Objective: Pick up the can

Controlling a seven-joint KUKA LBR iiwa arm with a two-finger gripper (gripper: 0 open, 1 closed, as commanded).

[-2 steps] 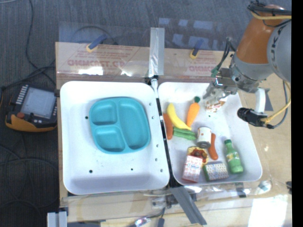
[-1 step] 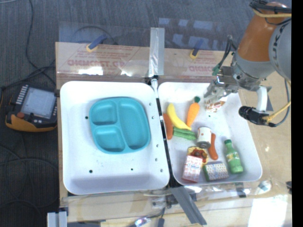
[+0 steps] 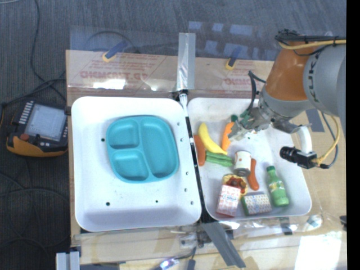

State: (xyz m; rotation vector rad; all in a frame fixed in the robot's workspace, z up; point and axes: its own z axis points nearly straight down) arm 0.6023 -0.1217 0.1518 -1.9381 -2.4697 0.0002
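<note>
In the right bin you find the can upright among toy foods — the tool hovers just above it, its grip state impossible to tell.

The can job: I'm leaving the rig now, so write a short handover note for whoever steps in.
Gripper: low over the upper part of the right bin, beside the orange carrot; nothing visibly held.
Can: in the right bin's middle, between the green vegetable and the red chili, below the gripper and apart from it.
Done: no pick yet.
Left: move to the can, grasp, lift.
</note>
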